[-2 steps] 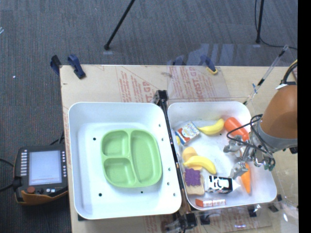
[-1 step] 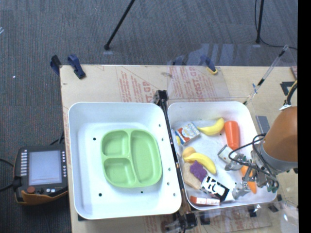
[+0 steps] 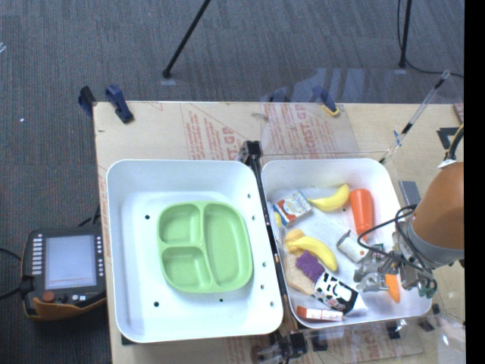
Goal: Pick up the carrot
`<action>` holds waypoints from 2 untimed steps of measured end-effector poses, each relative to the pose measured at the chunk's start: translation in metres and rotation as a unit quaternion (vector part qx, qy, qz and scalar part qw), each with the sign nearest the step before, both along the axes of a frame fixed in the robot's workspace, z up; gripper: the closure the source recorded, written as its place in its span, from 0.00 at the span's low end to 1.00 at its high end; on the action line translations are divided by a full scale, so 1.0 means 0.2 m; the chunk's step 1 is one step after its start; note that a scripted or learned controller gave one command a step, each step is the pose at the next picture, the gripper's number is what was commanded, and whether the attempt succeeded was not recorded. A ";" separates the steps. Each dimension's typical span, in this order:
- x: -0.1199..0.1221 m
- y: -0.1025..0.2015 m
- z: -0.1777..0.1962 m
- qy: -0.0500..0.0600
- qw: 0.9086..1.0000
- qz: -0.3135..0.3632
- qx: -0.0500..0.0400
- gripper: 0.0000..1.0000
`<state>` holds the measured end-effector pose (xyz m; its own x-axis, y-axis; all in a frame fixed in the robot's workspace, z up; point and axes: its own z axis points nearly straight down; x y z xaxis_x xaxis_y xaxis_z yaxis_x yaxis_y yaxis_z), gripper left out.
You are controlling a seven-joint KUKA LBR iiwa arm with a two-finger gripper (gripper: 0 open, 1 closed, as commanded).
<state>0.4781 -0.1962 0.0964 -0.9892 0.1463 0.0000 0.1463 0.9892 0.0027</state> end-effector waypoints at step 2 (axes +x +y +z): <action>0.06 -0.04 0.13 -0.002 0.981 0.193 -0.001 1.00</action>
<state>0.4909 -0.2041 0.1233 -0.9712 -0.2384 -0.0042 -0.2384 0.9712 0.0011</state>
